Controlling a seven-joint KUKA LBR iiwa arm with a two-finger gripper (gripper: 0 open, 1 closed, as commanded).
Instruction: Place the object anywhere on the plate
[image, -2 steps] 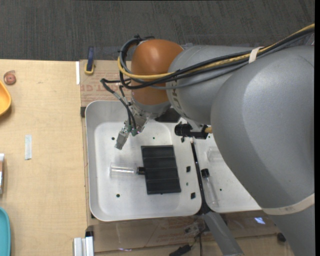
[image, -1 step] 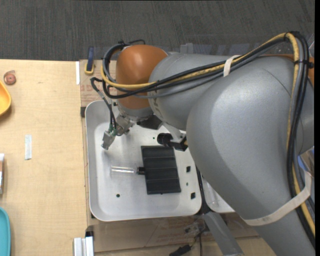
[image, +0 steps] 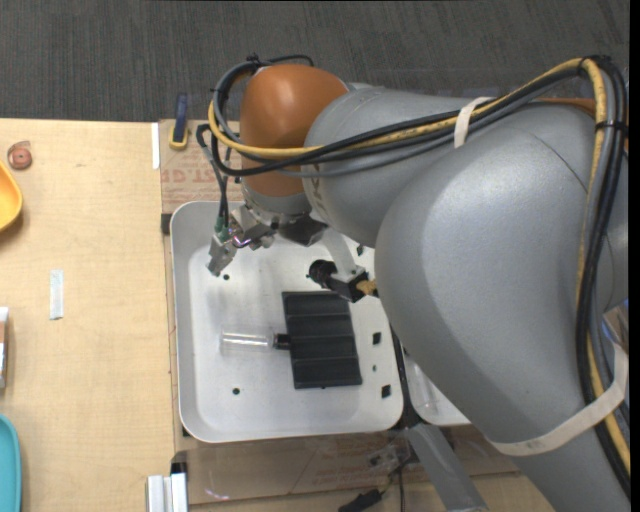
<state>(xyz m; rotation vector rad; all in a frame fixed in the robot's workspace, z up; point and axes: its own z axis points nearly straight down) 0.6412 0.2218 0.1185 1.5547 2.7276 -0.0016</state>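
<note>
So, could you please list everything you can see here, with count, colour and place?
bench: one, pale wood, left half of view
bin: one, white, centre
second bin: one, white, mostly hidden under the arm, right of the first
slab: one, black and ridged, middle of the bin
tube: one, clear, lying in the bin just left of the slab
disc: one, reddish, bench's upper left
strip: one, white, on the bench left of the bin
orange thing: one, cut off at the left edge
teal thing: one, cut off at the lower left corner
arm: one, grey with an orange band, from the right
gripper: one, over the bin's upper left
</note>
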